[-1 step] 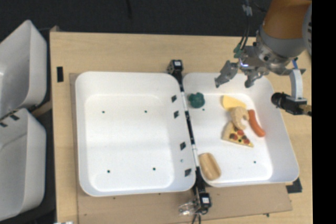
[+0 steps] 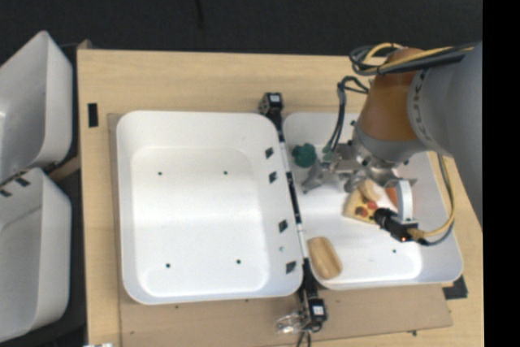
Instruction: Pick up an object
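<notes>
The arm reaches from the right into the right bin (image 2: pixel 370 274), and my gripper (image 2: pixel 351 175) hangs low over the bin's middle. Just below and right of it lies a pale tan, cream and red object (image 2: pixel 363 206), touching or partly under the wrist hardware. A small dark green object (image 2: pixel 305 155) rests near the bin's left wall, a little left of the gripper. A tan wooden block (image 2: pixel 324 258) lies in the bin's front left corner, apart from the gripper. The arm's body hides the back right of the bin.
The left bin (image 2: pixel 199 203) stands beside the right one, joined by a divider with black clips (image 2: pixel 286 199). Cables (image 2: pixel 422 236) loop from the wrist over the right bin's right side. The wooden bench (image 2: pixel 97 191) surrounds both bins.
</notes>
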